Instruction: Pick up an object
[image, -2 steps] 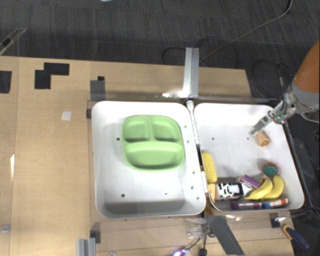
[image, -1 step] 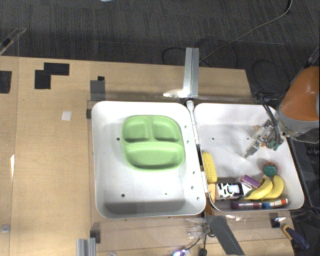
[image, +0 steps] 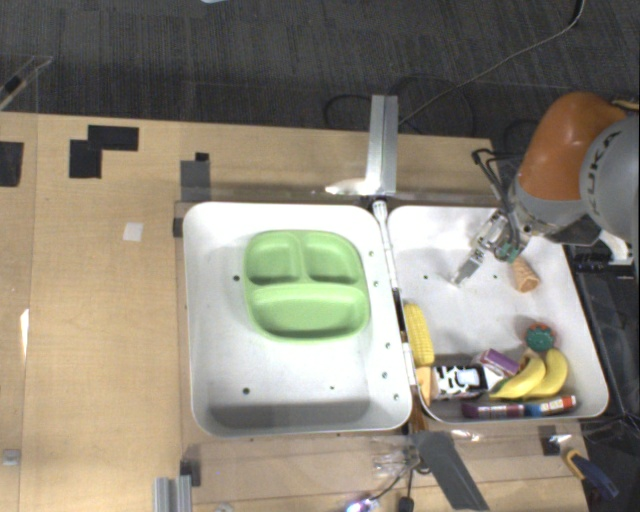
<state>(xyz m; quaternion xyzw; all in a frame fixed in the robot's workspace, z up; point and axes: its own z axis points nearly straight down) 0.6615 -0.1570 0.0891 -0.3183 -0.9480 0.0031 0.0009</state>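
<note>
My gripper (image: 466, 270) hangs over the bare upper middle of the right bin (image: 440, 235), pointing down and to the left, with nothing seen in it. A tan cone-shaped object (image: 526, 276) lies just to its right, apart from it. Along the bin's lower edge lie two yellow bananas (image: 542, 376), a red and green toy fruit (image: 540, 337), a purple block (image: 500, 360), a black and white box (image: 460, 379) and a dark red marker (image: 520, 407). A yellow corn cob (image: 420, 334) rests against the bin's left wall.
The left bin (image: 215, 330) holds a green divided plate (image: 303, 283) in its upper middle. A metal post (image: 383, 140) stands behind the wall between the bins. Cables (image: 490, 160) trail behind the right bin.
</note>
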